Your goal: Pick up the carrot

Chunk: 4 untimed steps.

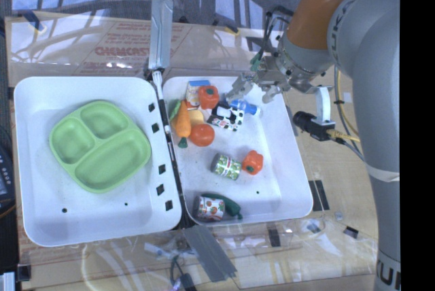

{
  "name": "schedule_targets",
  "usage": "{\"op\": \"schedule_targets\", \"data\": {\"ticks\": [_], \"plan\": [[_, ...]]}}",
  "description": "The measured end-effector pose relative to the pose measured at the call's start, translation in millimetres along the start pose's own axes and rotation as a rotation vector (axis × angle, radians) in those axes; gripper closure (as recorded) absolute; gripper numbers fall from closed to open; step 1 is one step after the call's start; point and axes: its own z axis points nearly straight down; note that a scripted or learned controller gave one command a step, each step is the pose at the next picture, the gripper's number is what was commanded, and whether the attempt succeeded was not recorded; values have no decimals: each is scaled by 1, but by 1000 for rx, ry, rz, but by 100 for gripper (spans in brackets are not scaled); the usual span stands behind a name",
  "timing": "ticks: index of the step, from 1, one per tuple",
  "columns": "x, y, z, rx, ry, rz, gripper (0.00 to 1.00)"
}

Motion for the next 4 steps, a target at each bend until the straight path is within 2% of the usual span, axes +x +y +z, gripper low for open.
{"op": "schedule_targets", "data": {"ticks": [1, 2, 3, 4], "plan": [[-10, 19, -32, -3, -1, 104, 0], [33, 12, -39, 0, 1, 32, 0], [33, 12, -39, 1, 1, 32, 0], [46, 31, 76, 4, 1, -81, 0]]}}
